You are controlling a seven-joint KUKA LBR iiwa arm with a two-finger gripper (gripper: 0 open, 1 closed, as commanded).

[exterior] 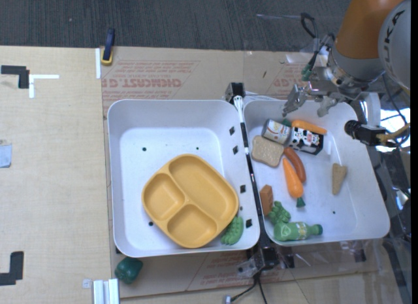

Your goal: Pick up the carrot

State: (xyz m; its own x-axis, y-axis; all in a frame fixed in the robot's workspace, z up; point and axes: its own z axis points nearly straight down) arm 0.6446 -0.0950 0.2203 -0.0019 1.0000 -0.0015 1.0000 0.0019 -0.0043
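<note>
The carrot is orange with a green stub at its near end. It lies slantwise in the middle of the right bin, close beside a reddish sausage. My gripper hangs over the far edge of the right bin, well beyond the carrot. Its two fingers are spread apart, open, with nothing between them.
Near the carrot lie a bread slice, a can, a black-and-white carton, a bread wedge, broccoli, a green bottle and a brown piece. The left bin holds a yellow divided plate and a green vegetable.
</note>
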